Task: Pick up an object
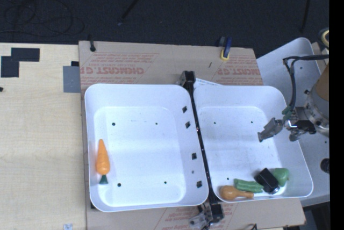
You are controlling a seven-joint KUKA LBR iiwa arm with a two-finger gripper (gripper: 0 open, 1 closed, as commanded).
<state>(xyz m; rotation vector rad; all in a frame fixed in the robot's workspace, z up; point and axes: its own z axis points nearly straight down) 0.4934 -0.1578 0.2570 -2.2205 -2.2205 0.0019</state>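
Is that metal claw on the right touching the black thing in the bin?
Apart. The camera view shows the gripper over the right bin's edge, with bare white floor between it and the black object.

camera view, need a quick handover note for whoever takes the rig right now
Gripper: over the right white bin, near its right wall, nothing seen held; whether it is open or shut can't be told.
Things: orange toy carrot in the left white bin, by its left wall. Green plastic piece, black block and orange-brown pear-shaped toy clustered in the right bin's front corner.
Done: nothing picked.
Left: grasp and lift one object.
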